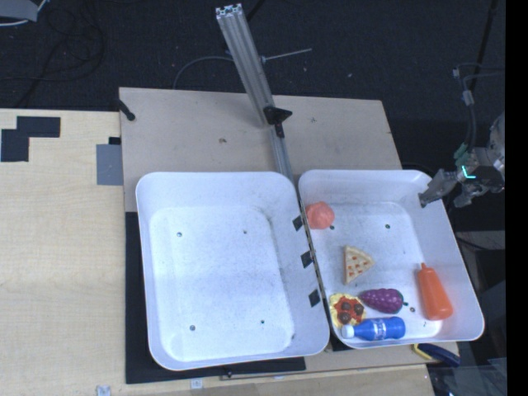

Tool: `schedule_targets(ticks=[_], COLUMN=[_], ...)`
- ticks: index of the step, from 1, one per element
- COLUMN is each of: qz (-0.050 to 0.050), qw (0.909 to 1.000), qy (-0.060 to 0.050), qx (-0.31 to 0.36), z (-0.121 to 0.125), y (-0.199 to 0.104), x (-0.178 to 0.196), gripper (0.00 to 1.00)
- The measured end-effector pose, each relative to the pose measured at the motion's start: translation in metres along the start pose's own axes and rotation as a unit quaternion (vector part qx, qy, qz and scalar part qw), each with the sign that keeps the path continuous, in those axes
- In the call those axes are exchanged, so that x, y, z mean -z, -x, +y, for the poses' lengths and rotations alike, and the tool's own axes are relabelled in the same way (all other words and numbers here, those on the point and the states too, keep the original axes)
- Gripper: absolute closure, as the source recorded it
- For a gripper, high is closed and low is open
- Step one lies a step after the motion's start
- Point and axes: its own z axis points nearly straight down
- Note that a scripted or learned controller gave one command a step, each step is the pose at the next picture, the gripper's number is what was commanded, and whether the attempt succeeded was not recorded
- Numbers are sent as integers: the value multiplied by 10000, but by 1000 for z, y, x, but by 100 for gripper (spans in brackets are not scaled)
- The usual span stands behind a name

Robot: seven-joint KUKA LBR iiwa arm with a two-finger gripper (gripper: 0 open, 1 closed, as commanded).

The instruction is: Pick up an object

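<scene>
Candidate objects all lie in the right-hand shallow white bin (429, 190): a round pink ball (320, 215) near its left wall, a flat yellow pizza-slice toy (356, 264) mid-floor, and an orange bottle-shaped toy (433, 292) by the right wall.

Along the near edge, a purple grape-bunch toy (383, 299), a blue-and-white bottle (375, 329) and a small red-and-yellow toy (347, 308) sit packed, touching or nearly so.

Gripper (432, 195) hangs over the bin's far-right corner rim, well apart from every item. Too dark and small here; cannot tell how the jaws stand.

Risks, as I judge them:
- Descent here meets rim or bare floor.
- Crowded trio: fingers could straddle two, or nudge one aside.
- Ball may roll off.
- Pizza slice lies flat, little to pinch.

The left-hand shallow white bin (214, 258) sits alongside on the bench (330, 130).
</scene>
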Motion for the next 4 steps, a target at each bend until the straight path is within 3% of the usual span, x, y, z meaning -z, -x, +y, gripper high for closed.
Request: schedule_targets(ticks=[1,4], qz=[0,8], qw=[10000,10000], qy=[0,-27], qx=[0,4], z=[0,-6], y=[0,-2], x=[0,-166], gripper=[0,0])
